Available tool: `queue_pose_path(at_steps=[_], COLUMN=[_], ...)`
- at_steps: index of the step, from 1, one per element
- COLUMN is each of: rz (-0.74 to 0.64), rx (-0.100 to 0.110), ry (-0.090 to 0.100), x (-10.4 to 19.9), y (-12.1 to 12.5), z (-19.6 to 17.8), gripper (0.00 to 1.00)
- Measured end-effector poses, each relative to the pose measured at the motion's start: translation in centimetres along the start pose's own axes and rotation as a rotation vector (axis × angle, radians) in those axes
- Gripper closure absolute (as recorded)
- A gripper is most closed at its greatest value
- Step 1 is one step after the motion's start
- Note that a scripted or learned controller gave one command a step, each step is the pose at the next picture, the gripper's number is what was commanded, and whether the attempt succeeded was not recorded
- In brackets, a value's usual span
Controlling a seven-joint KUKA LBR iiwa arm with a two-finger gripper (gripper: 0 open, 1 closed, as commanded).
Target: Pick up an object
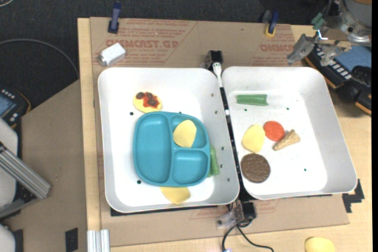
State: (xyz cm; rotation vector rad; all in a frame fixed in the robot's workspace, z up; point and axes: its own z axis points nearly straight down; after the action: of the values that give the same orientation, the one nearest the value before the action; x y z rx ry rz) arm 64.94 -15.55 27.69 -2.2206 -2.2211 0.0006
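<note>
Two white bins (118, 144), blue tray (156, 150) left, gripper (307, 47) beyond right bin (331, 127)

The bench (177, 38) is viewed from one fixed camera above it, tilted downward at a slant. Both white bins are framed whole: the left bin (112, 127) and the right bin (319, 127). The gripper (319, 44) is seen at the upper right, beyond the right bin's far corner.
</note>
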Motion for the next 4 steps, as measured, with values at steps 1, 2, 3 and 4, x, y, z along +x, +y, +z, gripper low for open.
queue_pose_path(at_steps=[1, 2, 3, 4], rz=[0.004, 0.002, -0.001, 0.002], rx=[0.014, 0.005, -0.005, 0.000], ry=[0.004, 0.001, -0.002, 0.001], x=[-1.7, 0.9, -0.1, 1.1], y=[-5.7, -12.4, -8.8, -13.2], z=[15.1, 19.4, 19.2, 13.5], gripper=[0.00, 0.00, 0.00, 0.00])
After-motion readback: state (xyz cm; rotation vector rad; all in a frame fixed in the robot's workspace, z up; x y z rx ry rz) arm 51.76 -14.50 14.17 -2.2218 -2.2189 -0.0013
